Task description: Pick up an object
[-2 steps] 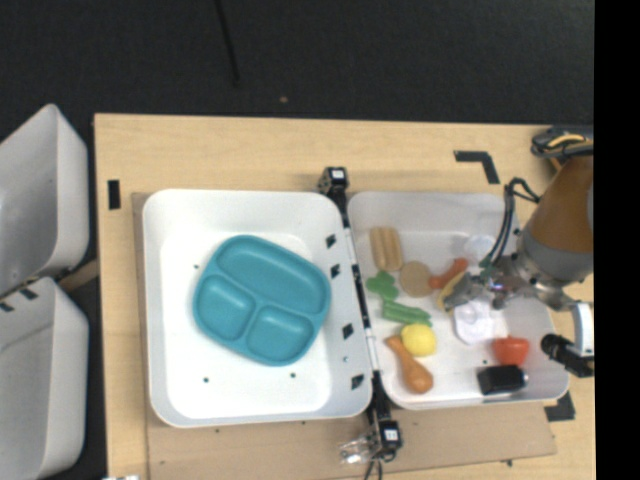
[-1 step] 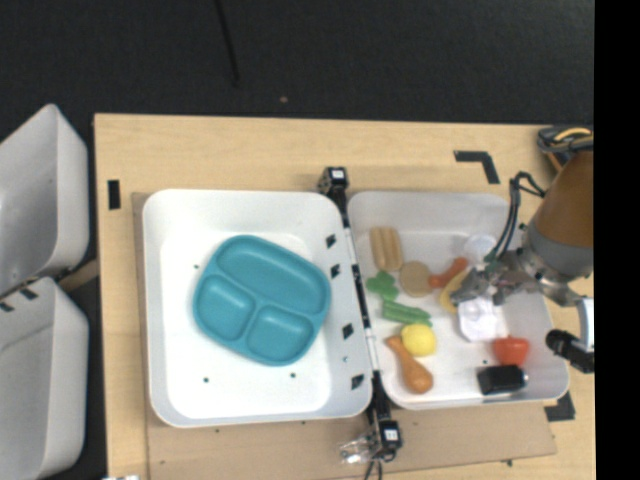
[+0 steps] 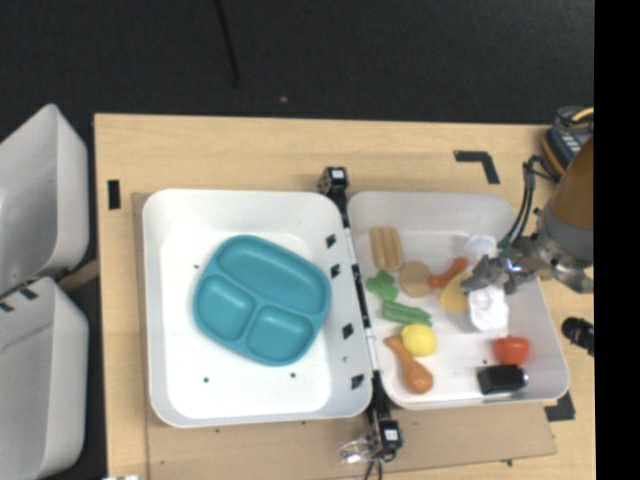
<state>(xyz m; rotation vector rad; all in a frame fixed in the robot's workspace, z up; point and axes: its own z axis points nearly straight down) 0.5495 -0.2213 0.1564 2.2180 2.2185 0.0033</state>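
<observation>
My gripper (image 3: 492, 274) reaches in from the right over the right bin (image 3: 440, 211). It hovers at the right-middle of the bin, just above a white crumpled object (image 3: 489, 311) and beside a yellow piece (image 3: 455, 296). An orange carrot-like piece (image 3: 447, 272) lies just left of it. Another white piece (image 3: 480, 245) sits just behind the gripper. Nothing visibly sits in its grasp.
The right bin also holds a tan ridged loaf (image 3: 385, 248), a round tan piece (image 3: 415, 280), green pieces (image 3: 404, 313), a lemon (image 3: 420, 340), an orange drumstick (image 3: 411, 367), a red tomato (image 3: 512, 349) and a black block (image 3: 500, 378). A blue divided plate (image 3: 262, 298) lies in the left bin (image 3: 170, 228).
</observation>
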